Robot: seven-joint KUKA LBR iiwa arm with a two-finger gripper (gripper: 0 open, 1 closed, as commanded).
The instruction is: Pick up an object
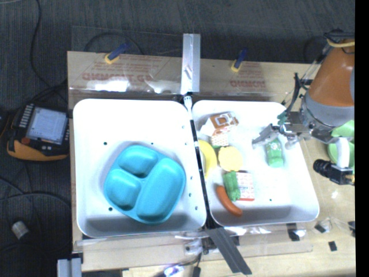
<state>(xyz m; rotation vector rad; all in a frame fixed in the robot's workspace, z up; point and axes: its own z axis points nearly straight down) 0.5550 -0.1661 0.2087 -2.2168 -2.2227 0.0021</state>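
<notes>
Two shallow white bins are sitting side by side on the surface (81, 68). The left bin (92, 126) is holding one blue divided tray (144, 182), with open floor along its upper edge. The right bin (300, 201) is holding a cluster by its left wall: one banana (207, 156), one yellow round (229, 158), one carrot (228, 201). One green object (275, 153) is lying apart beneath the tool (272, 135), whose fingers are standing spread, gripping nothing.
</notes>
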